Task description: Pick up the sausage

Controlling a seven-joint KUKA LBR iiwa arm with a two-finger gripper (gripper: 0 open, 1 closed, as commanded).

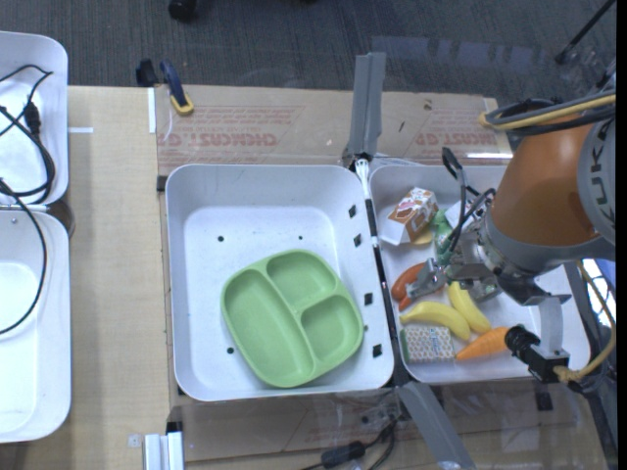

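your metal gripper sits low in the right bin; you cannot tell its state. the smooth, rounded red sausage lies touching its left side, curved yellow bananas just below.

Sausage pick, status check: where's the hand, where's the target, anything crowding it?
Hand low in right bin, at the sausage; grip unconfirmed. Sausage lies at bin's left wall. Bananas and carton close by.

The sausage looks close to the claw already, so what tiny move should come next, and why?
Probably a slight drop and shift left: the gripper hangs at the red sausage's right end in the right bin, with bananas crowding just below, and nothing is held yet.
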